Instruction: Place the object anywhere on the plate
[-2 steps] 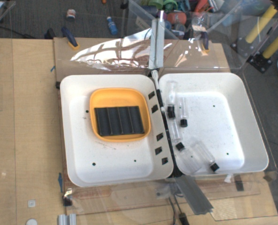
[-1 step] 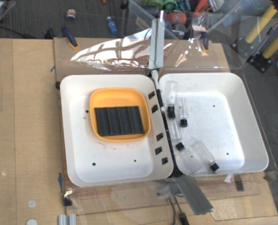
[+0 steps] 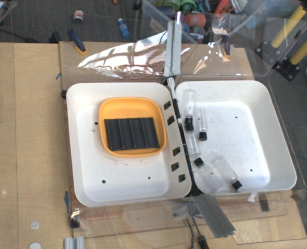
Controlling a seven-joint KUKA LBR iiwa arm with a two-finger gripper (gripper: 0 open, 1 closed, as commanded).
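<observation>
An orange-yellow plate with rounded corners lies in the left white bin, toward its back middle. On the plate rests a flat black rectangular object with several raised ribs, lying inside the rim and covering most of the plate's floor. Nothing touches or covers it.
The right white bin holds clear plastic pieces with black caps, some along its left wall and one near the front. Black clips line the wall between the bins. A metal post and a tub of toys stand behind.
</observation>
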